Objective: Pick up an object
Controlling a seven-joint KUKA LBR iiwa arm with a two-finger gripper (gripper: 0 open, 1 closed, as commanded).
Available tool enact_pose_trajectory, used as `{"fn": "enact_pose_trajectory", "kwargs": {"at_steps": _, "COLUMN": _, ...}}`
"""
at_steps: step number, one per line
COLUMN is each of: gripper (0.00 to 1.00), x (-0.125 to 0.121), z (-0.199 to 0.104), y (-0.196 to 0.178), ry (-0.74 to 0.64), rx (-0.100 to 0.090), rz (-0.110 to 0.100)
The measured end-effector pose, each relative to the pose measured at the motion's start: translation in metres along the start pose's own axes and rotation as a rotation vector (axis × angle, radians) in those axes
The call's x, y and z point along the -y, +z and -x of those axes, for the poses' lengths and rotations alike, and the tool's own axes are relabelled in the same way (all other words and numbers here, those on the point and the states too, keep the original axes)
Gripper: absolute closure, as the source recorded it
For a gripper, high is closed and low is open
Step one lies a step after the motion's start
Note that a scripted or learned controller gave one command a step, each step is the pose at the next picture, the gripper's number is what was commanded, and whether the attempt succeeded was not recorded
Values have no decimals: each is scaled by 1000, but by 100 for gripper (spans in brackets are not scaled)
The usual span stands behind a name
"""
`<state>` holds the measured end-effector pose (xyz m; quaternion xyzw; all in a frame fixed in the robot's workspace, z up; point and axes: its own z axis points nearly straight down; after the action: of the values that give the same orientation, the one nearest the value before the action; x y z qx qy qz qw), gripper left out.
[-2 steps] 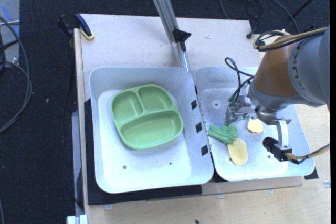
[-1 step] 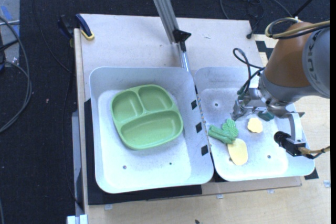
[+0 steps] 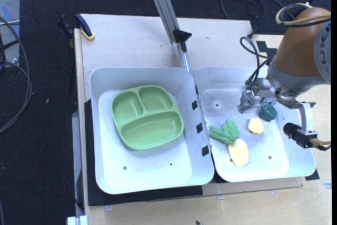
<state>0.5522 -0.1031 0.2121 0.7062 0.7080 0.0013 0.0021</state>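
In the right bin (image 3: 274, 166) lie several small toys: a dark green piece (image 3: 268, 112), a small yellow piece (image 3: 256, 126), a light green broccoli-like toy (image 3: 225, 133) and a larger pale yellow piece (image 3: 238, 153). My gripper (image 3: 251, 100) hangs low over the right bin's upper middle, just left of and above the dark green piece. That piece sits right by the gripper's lower right side; I cannot tell whether they touch. The other toys lie apart from the gripper, below it.
The left bin (image 3: 105, 166) holds a green divided plate (image 3: 147, 116). A slanted metal pole (image 3: 164, 2) comes down to the ridge between the bins. Cables hang beside the arm's wrist at the right bin's far right.
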Motion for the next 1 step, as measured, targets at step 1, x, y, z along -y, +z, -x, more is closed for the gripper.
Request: {"fn": "enact_pose_trajectory", "kwargs": {"at_steps": 1, "gripper": 100, "x": -1, "z": 0, "y": -37, "ry": -1, "rx": 0, "rz": 0}}
